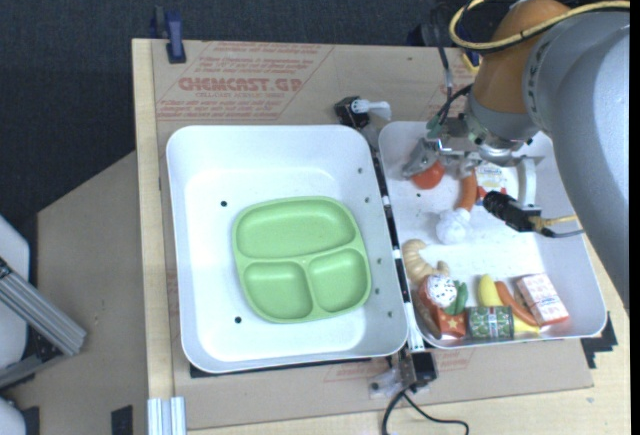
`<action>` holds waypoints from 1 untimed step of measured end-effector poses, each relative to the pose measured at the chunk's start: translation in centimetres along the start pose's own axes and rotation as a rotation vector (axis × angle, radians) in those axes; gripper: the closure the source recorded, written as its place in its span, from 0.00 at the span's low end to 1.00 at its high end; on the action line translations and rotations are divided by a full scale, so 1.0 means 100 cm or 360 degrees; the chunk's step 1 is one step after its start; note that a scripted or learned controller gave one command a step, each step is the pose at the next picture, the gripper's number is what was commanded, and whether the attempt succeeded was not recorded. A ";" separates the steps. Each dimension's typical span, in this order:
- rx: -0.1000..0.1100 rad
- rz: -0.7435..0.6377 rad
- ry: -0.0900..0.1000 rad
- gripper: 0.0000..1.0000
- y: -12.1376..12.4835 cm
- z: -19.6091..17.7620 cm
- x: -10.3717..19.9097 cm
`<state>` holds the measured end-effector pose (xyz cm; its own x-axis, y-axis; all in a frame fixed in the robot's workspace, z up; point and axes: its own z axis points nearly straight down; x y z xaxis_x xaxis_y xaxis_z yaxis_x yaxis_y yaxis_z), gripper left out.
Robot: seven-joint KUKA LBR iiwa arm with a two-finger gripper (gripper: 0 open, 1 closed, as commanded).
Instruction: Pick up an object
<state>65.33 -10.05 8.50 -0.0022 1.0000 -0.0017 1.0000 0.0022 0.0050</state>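
The objects (pixel 487 303) lie piled in the right bin (pixel 583 275), mostly at its near end, too small to name; a red-and-white box (pixel 542 298) bears unreadable print. The cardboard (pixel 240 83) behind the bins reads "CHEMCAST". The gripper (pixel 452 160) hangs over the right bin's far end, near a red piece (pixel 429 177); its grasp cannot be told.

Green tray (pixel 300 258) (white bins (pixel 200 223))
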 end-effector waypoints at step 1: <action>0.0000 0.0000 -0.0002 1.00 -0.001 -0.011 0.000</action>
